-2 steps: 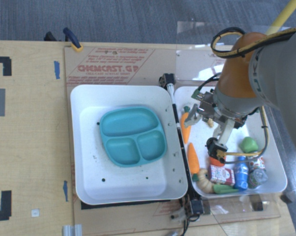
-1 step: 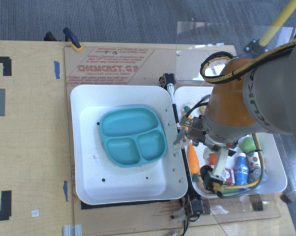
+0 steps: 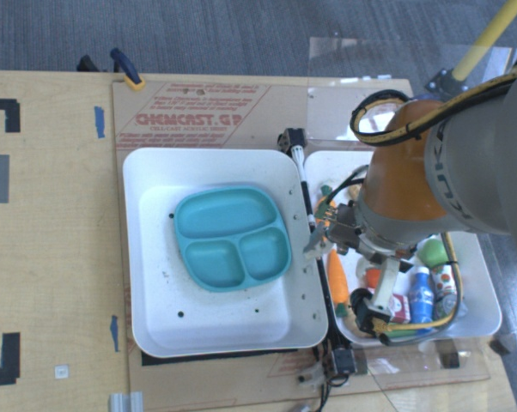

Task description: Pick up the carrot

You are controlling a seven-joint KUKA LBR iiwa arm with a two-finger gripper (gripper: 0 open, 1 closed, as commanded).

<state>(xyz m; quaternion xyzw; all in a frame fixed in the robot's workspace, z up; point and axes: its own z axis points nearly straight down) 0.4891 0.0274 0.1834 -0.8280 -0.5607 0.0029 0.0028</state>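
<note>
Carrot (image 3: 336, 280) lies lengthwise in the right-hand bin (image 3: 492, 309), close along the wall it shares with the neighbouring bin (image 3: 138, 230), where a teal divided plate (image 3: 233, 234) sits. The hand (image 3: 351, 245) hangs over the carrot's upper end, masked by the wrist; whether it is spread or pressed together cannot be told.

Hazards, as judged:
- The wall is just beside the carrot, so a descent slightly off line would likely strike the rim.
- The carrot looks smooth and tapered, so an off-centre pinch may squeeze it out sideways.
- A blue bottle (image 3: 422, 294) and a green item (image 3: 432, 251) crowd nearby, so a wide approach may snag them.
</note>
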